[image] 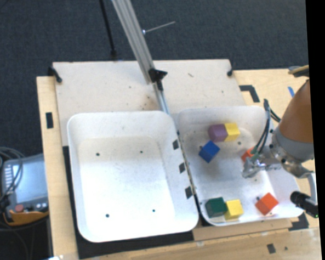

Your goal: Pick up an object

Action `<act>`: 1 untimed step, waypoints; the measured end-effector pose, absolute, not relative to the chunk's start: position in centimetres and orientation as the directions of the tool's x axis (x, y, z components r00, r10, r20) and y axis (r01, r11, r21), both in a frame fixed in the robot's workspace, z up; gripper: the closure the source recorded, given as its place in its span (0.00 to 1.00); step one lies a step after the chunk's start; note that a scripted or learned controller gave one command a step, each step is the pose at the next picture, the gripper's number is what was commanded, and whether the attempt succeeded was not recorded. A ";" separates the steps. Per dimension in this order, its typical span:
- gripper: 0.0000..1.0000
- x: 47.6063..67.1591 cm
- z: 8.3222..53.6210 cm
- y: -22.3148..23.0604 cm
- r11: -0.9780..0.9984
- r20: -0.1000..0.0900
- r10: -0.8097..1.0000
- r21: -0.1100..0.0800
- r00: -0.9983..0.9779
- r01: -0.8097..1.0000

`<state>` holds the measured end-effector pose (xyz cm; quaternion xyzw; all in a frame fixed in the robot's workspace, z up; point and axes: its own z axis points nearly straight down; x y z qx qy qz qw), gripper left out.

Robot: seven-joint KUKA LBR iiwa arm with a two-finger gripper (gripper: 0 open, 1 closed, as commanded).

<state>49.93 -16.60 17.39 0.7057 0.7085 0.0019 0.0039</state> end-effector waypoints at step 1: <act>1.00 50.1 21.4 -16.7 0.004 -0.002 1.000 0.007 -0.004 1.000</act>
